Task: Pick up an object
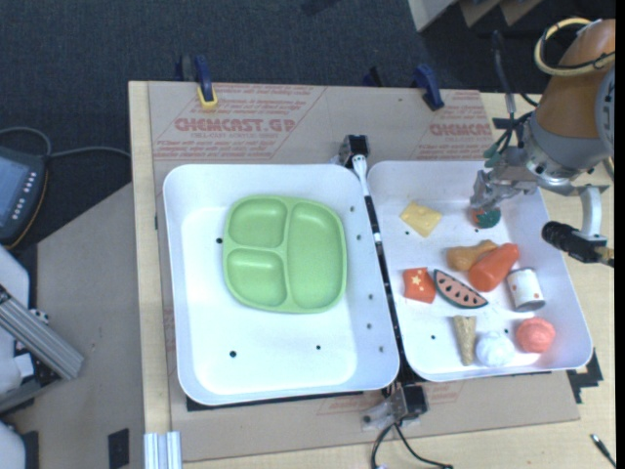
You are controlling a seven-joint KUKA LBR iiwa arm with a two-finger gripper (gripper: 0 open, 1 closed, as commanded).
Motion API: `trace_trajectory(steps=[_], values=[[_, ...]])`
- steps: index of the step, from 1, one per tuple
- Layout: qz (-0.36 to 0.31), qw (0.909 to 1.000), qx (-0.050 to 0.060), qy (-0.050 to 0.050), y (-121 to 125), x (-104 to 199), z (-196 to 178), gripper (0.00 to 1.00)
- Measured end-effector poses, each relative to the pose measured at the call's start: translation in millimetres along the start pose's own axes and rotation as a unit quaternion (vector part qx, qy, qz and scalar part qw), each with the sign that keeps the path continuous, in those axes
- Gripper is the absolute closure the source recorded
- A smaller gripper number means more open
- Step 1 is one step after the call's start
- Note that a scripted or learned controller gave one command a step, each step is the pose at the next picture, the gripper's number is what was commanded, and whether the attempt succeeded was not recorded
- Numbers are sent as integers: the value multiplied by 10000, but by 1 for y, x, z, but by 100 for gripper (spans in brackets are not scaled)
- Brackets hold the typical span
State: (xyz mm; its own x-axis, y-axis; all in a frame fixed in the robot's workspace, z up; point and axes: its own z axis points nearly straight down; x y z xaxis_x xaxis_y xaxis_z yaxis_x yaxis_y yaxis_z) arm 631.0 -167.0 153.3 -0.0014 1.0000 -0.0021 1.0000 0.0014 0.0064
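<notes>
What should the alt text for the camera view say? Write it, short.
A grey and orange robot arm reaches into the right bin, its gripper over a small teal item near scattered toy food. The left bin holds a green divided plate.

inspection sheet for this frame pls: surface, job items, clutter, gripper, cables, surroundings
Surface: brown board held by blue clamps, bearing the left bin and right bin side by side.
Job's things: in the right bin, a yellow wedge, carrot, red block, melon slice, white can, ice cream cone, peach ball, and a teal piece by the gripper.
Clutter: green divided plate in the left bin.
Grippers: gripper low over the right bin's far side; grip unclear.
Cables: wires at the board's near edge.
Surroundings: dark carpet.
</notes>
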Motion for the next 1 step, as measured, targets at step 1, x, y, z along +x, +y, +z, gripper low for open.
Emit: trace_trajectory(steps=[1], values=[[1,10000,-17,-6,1,-5,-65,100]])
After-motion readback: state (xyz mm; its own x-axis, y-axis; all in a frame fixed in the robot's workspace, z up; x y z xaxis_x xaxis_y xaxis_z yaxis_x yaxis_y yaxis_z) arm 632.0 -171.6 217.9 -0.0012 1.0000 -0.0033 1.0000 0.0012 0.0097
